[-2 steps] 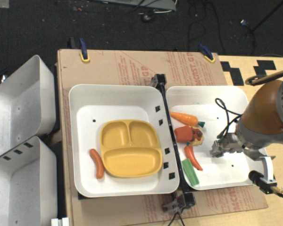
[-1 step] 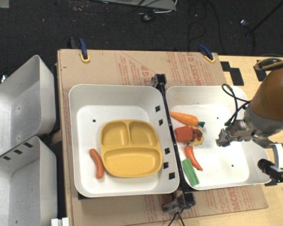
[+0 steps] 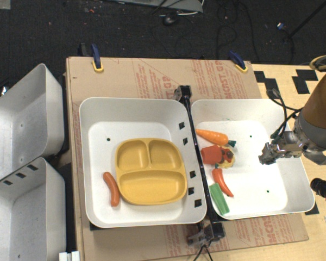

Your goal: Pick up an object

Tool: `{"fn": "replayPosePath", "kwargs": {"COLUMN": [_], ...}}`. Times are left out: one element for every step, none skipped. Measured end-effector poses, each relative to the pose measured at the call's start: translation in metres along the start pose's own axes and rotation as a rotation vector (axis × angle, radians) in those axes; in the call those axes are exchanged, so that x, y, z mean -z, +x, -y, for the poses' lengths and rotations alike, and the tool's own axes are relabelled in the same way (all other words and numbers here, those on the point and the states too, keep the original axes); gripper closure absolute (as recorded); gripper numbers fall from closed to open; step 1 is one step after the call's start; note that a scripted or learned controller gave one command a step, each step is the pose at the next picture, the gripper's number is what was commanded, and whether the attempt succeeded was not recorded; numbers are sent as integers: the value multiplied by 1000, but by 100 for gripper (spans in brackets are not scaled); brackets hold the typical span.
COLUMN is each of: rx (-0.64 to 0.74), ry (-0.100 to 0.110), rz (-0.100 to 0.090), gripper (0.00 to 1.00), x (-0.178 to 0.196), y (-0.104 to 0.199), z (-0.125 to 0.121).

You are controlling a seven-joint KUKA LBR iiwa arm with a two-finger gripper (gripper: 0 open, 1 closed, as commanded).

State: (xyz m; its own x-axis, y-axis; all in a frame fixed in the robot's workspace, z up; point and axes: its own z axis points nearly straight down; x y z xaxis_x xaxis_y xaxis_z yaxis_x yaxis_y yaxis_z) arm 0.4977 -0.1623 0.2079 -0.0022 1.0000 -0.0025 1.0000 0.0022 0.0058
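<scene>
Gripper (image 3: pixel 268 155): over the right bin (image 3: pixel 293 200), on its bare right half, nothing visibly between its tips; how it is set cannot be told. Candidates cluster along that bin's left wall, well apart from it: carrot (image 3: pixel 212 137), red toy (image 3: pixel 213 155), chili (image 3: pixel 222 182), green piece (image 3: pixel 219 198). Left bin (image 3: pixel 92 145): yellow tray (image 3: pixel 151 171), sausage (image 3: pixel 112 188) beside it. Judged: approach stage, nothing picked up yet.

A brown board (image 3: pixel 130 78) is serving as the bench top, with two clamps, one (image 3: pixel 97 58) near its far left corner and one (image 3: pixel 238 61) near the far right. Two white bins are sitting on it side by side, touching along the middle: the left bin (image 3: pixel 92 145) and the right bin (image 3: pixel 293 197), whose near right corner is reaching the board's right edge.
</scene>
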Motion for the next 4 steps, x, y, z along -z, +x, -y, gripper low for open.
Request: {"fn": "replayPosePath", "kwargs": {"rx": [1, 6, 7, 6], "ry": [0, 3, 3, 4], "rz": [0, -3, -4, -3], "gripper": [100, 100, 100, 100], "x": [37, 44, 45, 32], "y": [0, 45, 104, 157], "z": [-2, -22, -47, -73]}}
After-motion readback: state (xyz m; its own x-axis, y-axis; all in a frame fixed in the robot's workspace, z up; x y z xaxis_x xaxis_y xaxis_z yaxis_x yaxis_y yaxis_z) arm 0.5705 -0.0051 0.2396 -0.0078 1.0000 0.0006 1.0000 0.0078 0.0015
